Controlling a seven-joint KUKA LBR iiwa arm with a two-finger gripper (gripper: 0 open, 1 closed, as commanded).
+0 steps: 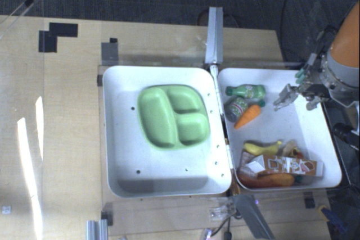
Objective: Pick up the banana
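The yellow banana (262, 148) lies in the right bin (329, 143), near its front left, partly tucked under a brown snack packet (287, 166). My gripper (296, 99) hovers over the bin's back right, well behind and to the right of the banana. Its two fingers stand apart, open, with nothing between them.
Along the right bin's left wall sit an orange carrot (248, 114), a green bottle (246, 90) and a dark can (235, 104). A reddish-brown sausage (273, 180) lies at the front wall. The left bin (121, 137) bears a green divided plate (173, 116).
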